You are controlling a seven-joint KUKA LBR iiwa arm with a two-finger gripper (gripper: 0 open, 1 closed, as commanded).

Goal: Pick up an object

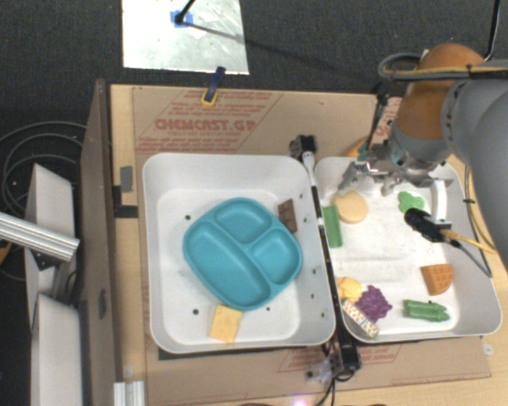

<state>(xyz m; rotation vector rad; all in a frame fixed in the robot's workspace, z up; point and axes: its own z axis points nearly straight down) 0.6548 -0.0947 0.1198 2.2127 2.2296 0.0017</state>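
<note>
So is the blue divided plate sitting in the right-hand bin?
No, the blue divided plate lies in the left bin, beside a yellow cracker-like piece.

A robotics lab: a grey industrial arm [478, 117] reaches over two white bins [165, 252] of toy food on a cardboard-covered bench [237, 117], with loose cables [17, 172] and aluminium framing [30, 233] on dark carpet.

Worktop: brown cardboard-covered worktop [237, 117], printed red lettering.
Left bin: shallow white plastic bin [165, 252] on it, well left of the tool [381, 169].
Right bin: second white bin [478, 299], beneath the tool.
</note>
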